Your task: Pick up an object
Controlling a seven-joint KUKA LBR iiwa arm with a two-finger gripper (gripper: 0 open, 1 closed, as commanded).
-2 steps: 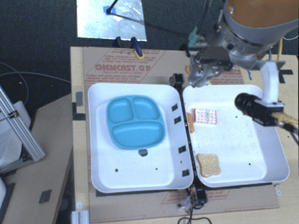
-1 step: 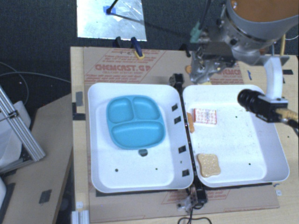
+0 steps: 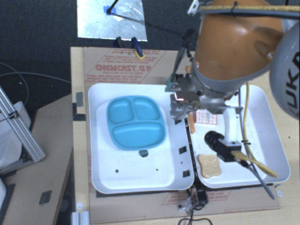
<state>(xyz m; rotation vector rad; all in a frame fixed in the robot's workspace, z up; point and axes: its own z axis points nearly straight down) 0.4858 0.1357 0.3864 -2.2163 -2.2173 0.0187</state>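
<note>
Lying in the left bin (image 3: 131, 172), the pale-blue divided plate (image 3: 136, 123) sets its long axis across the view, with two small compartments toward the far wall and the large one nearer. The gripper (image 3: 180, 108) hangs beside its right edge, over the bins' shared wall; spread or pressed together, I cannot tell.

Plate (image 3: 136, 122): smooth blue plastic, faint sheen; bins (image 3: 136, 172): glossy white plastic; board (image 3: 123, 65) beneath: matt brown cardboard; sheet (image 3: 110, 13) behind: shiny, scuffed metal; toast (image 3: 209, 166): rough, matt.
</note>
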